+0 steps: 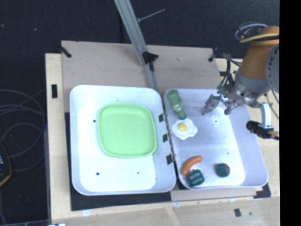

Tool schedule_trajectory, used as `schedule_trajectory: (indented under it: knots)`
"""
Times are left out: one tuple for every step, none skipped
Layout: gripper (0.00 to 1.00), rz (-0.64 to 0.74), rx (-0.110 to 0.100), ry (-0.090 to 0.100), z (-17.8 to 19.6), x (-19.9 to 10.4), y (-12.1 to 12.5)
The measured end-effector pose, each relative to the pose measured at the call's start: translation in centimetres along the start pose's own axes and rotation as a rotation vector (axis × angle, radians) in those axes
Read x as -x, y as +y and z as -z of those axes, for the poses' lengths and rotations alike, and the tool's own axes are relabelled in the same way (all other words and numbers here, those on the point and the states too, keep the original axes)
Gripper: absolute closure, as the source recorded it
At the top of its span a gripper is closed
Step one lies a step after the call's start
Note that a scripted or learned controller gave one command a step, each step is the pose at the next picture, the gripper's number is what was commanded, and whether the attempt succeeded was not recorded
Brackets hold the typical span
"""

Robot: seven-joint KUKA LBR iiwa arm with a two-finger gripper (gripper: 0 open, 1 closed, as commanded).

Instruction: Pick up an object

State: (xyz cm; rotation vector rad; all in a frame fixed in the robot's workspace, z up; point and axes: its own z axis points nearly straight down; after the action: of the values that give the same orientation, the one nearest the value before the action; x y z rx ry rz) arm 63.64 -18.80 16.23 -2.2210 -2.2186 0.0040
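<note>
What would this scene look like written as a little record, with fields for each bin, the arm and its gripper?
left bin: shallow white bin holding a light green square plate
right bin: shallow white bin with five toy foods
near divider: green bottle, lying down; fried egg just below it
front of right bin: orange sausage, dark green pepper, round dark green vegetable
arm: grey with orange band, at right
gripper: gripper open above the right bin's back, holding nothing

A pale green plate [127,130], a white-and-yellow fried egg [184,129], an orange sausage [192,163] and white bins [80,140] are seen.
</note>
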Motion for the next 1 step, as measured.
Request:
schedule_trajectory:
  knots:
    - [0.0,0.0,-0.001,0.001,-6.28,-0.04,-0.33]
